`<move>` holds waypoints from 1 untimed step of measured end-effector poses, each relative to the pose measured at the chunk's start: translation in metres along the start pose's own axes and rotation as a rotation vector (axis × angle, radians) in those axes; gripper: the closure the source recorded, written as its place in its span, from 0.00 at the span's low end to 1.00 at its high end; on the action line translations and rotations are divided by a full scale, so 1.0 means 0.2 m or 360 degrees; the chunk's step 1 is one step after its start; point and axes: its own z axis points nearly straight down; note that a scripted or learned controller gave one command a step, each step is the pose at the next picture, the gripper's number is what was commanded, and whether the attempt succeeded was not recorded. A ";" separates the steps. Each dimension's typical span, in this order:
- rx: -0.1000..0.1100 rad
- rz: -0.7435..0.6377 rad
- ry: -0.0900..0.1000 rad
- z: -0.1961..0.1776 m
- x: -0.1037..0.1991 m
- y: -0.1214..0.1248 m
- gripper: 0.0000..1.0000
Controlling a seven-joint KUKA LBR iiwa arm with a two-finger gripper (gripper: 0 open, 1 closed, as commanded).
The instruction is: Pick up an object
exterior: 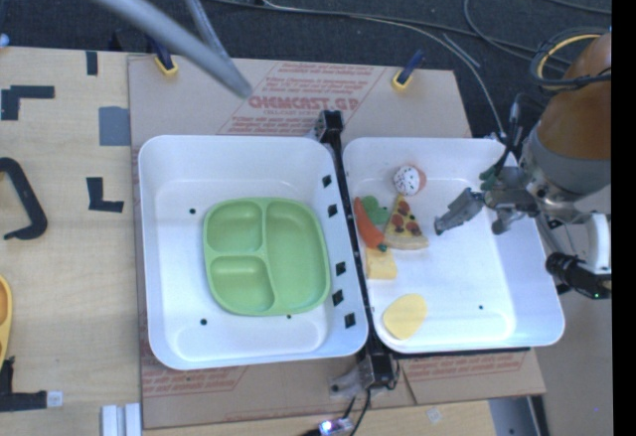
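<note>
Several small toy foods are lying in the right bin [517, 320], and any of them would satisfy the task, so we are weighing which is kindest to a two-finger grasp. A pizza slice [405, 222] is resting near the bin's left wall, touching an orange carrot-like piece [372, 224] on its left, with a pale yellow square [382, 267] just below the two and a yellow round disc [404, 316] further toward the near rim. A small white speckled ball [406, 179] is sitting apart from the rest, up near the far wall.

We are judging all of them to be light, stiff plastic with slick surfaces. The flat pieces are hugging the floor and offering little edge to pinch; the disc and square look worst in that respect. The ball is standing proud and alone, so we are favouring it, closing across its middle, though it may roll or squirt out if the fingers meet it off centre. The pizza slice is the fallback, taken across its narrow width, away from the carrot.

Our gripper [467, 208] is hovering over the right bin, just right of the pizza slice, carrying nothing that we can see; whether the claw is spread or pressed together we cannot tell.

The left bin [169, 255] is holding a green divided tray [266, 256].
</note>
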 end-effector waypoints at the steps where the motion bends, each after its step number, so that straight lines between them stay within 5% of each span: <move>1: -0.0018 -0.0005 -0.0003 -0.03 0.00 0.01 0.00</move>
